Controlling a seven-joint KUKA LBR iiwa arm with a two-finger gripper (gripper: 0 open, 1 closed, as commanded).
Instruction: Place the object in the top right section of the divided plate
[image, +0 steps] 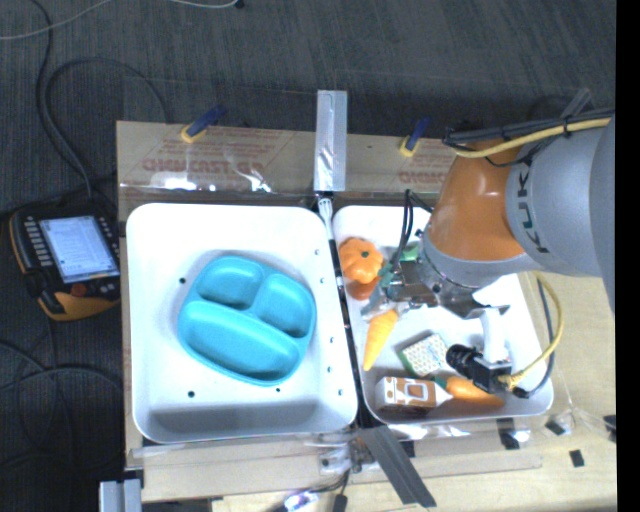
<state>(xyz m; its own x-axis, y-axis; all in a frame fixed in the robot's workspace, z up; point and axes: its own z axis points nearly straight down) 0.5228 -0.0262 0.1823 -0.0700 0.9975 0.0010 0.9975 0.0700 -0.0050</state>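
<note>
A blue divided plate (247, 316) lies in the left white bin (160, 400), with two smaller sections on its far side and one long section on the near side. All three sections are bare. My gripper (393, 289) is low in the right bin (536, 396), between an orange pumpkin toy (359, 260) and a yellow-orange carrot-shaped toy (378, 336). The wrist and the orange band (478, 215) hide much of what lies under it.
Near the right bin's front lie a green-and-white patterned piece (423, 352), a brown box (408, 392) and an orange carrot (470, 389). A black part with a yellow cable (545, 340) hangs over that corner. The ridge (340, 330) between the two bins runs just left of the toys.
</note>
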